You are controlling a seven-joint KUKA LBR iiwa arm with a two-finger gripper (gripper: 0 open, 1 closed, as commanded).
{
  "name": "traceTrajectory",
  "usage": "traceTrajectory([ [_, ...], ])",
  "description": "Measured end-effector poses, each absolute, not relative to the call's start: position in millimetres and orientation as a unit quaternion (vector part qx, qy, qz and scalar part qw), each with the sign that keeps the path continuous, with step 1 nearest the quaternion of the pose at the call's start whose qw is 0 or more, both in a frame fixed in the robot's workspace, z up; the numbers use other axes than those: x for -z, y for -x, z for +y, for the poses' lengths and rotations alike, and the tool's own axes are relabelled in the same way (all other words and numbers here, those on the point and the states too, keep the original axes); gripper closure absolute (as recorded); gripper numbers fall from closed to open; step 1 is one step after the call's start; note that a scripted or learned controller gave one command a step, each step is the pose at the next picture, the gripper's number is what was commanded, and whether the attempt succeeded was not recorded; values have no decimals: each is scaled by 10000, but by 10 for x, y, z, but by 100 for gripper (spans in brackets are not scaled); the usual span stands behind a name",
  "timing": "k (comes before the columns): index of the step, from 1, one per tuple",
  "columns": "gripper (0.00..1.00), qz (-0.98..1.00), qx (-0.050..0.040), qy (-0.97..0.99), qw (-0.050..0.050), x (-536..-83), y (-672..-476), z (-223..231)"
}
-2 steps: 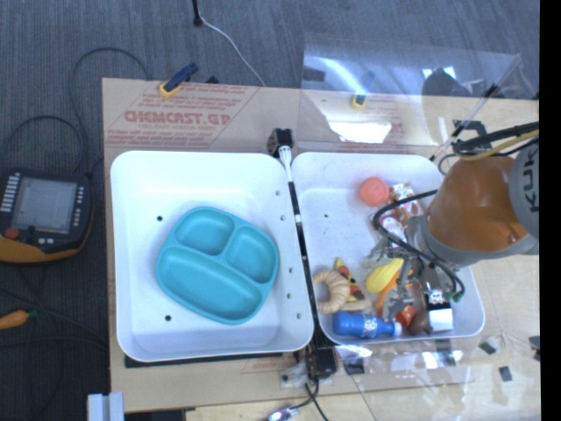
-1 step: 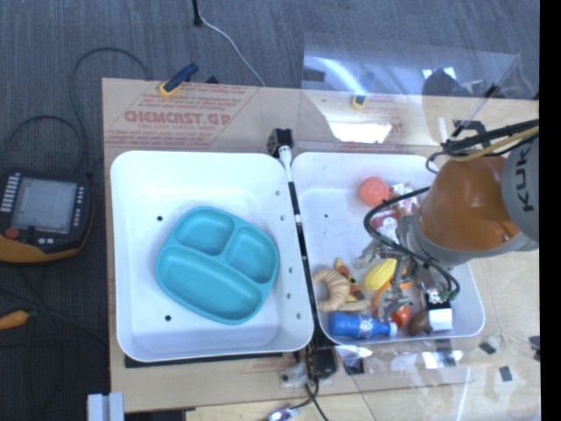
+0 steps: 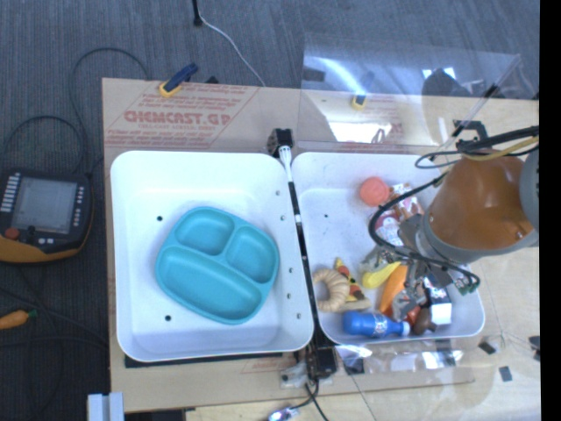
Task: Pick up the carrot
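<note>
Left bin holds a blue divided tray near its middle. In the right bin, the carrot lies tilted near the front edge, gripper just beside it; finger state cannot be told. Blue bottle at front edge.

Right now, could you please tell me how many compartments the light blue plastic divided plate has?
3. On the light blue plastic divided plate in the left white bin: two smaller compartments along its upper side, one long compartment along its lower side. None seem hidden.
</note>
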State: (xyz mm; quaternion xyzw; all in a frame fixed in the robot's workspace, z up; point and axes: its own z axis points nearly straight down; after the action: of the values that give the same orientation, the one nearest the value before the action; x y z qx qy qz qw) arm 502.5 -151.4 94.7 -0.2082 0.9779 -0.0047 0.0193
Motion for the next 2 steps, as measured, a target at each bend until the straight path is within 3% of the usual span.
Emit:
traceTrajectory([
  [1, 0, 9905, 79, 1364, 162, -943, -5030, -1520],
  [2, 100, 9905, 53, 1366, 141, -1021, -5033, -1488],
])
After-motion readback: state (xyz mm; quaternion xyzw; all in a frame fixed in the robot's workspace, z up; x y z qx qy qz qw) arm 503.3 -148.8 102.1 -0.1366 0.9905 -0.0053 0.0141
